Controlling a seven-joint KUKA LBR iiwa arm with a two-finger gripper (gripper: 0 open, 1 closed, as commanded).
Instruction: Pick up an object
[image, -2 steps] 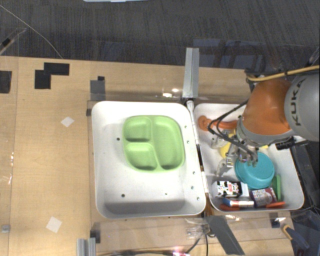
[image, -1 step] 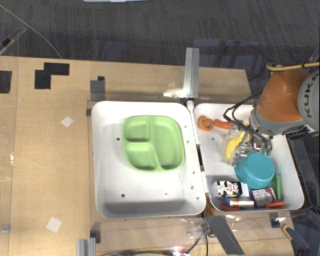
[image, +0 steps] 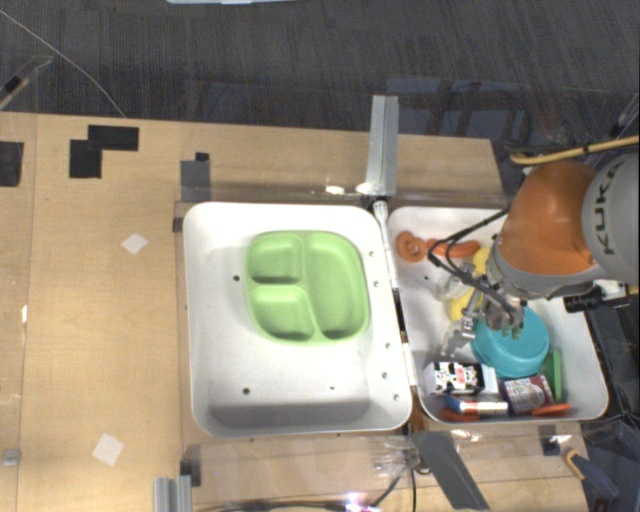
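The right bin (image: 592, 398) holds a cluster of small objects. A teal round cup (image: 513, 345) lies near its middle. An orange piece (image: 410, 245) sits at the far left corner, and a yellow object (image: 478, 265) peeks out beside the arm. A small black and white box (image: 462, 378) and a red pen-like item (image: 478, 407) lie along the front wall. My gripper (image: 476, 320) hangs low inside this bin, right against the teal cup's left side, under the grey wrist with its orange band (image: 548, 225).
The left bin (image: 215, 400) contains a green divided plate (image: 305, 285). A metal post (image: 383, 150) stands behind the wall shared by the two bins. Black cables (image: 460, 262) loop off the wrist over the right bin. Wooden bench extends to the left.
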